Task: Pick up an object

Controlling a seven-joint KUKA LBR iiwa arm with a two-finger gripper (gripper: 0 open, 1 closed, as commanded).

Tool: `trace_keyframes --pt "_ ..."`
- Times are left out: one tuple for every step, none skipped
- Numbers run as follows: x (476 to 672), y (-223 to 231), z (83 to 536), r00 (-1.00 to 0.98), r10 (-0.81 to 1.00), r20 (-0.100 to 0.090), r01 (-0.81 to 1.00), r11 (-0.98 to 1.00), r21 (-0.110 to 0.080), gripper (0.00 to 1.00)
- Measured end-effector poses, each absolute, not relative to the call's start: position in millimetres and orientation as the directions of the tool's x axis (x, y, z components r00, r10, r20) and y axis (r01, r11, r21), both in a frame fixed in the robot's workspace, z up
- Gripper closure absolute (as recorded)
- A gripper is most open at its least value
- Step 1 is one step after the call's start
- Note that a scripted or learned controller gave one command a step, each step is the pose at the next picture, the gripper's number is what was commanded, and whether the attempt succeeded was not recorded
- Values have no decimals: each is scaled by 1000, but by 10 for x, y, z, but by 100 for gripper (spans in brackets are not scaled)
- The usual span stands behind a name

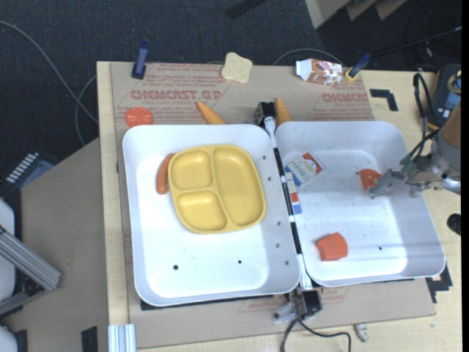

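- We are reaching in low from the right, wrist nearly level over the right bin [410, 266]
- Our gripper [379, 185] is pointing left, touching a small red piece [368, 177]; whether it is pinching it, we cannot tell
- An orange block [332, 246] is lying near the bin's front

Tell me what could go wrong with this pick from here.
The gripper is right beside the small red piece in the right bin; it may nudge the piece away rather than grasp it. The piece also sits near the bin's wall, where it could get pinned against the slope.
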State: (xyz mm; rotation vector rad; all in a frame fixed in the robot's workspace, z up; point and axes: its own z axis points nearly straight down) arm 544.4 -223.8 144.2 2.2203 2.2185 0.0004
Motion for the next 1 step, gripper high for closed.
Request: trace_keyframes --pt "5900 -1925 841 -1 1000 0 1000 1 1 0"
